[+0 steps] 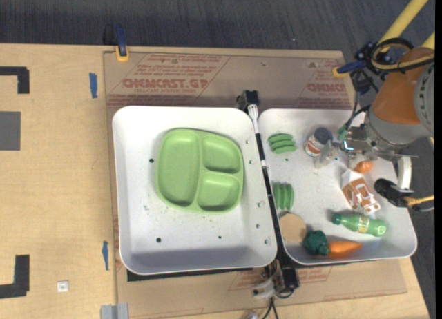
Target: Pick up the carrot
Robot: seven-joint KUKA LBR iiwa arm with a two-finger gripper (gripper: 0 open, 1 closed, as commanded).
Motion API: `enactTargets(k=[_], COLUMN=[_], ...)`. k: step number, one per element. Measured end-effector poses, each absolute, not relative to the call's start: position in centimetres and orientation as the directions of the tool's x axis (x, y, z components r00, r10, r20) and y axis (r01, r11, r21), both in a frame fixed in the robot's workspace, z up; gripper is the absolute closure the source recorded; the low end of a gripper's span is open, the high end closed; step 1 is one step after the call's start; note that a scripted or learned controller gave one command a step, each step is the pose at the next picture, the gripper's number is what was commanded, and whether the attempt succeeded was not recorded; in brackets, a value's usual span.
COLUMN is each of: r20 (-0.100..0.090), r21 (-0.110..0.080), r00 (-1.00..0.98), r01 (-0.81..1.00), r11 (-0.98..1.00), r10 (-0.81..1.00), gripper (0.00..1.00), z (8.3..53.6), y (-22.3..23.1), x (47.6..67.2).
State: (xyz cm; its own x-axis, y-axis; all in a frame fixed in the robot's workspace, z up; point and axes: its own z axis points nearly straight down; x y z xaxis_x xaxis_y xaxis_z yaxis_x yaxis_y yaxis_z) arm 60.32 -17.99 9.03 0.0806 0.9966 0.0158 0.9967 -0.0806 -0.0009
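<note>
The grey arm (404, 114) hangs over the right bin's (304, 124) far side, its gripper (356, 146) state impossible to tell. The carrot (343, 247) lies at the bin's near edge beside green broccoli (317, 242), well apart. This looks like the approach step: next, travel toward the near edge and descend.

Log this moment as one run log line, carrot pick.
task: pick up carrot | carrot: right bin, near edge, beside broccoli | pincer: above bin's far right, away from carrot | carrot not held

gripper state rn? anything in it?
Gripper: cannot be told from this view. It sits over the right bin, far from the carrot, which lies at the bin's near edge.
</note>
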Motion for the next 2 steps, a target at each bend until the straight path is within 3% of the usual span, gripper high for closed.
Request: enactTargets(k=[2], r20=[0.023], r21=[0.003], r00=[-0.031], r01=[1.000], r11=[0.031], r10=[0.999], gripper=[0.00], z=[8.94], y=[-18.65], x=[59.64])
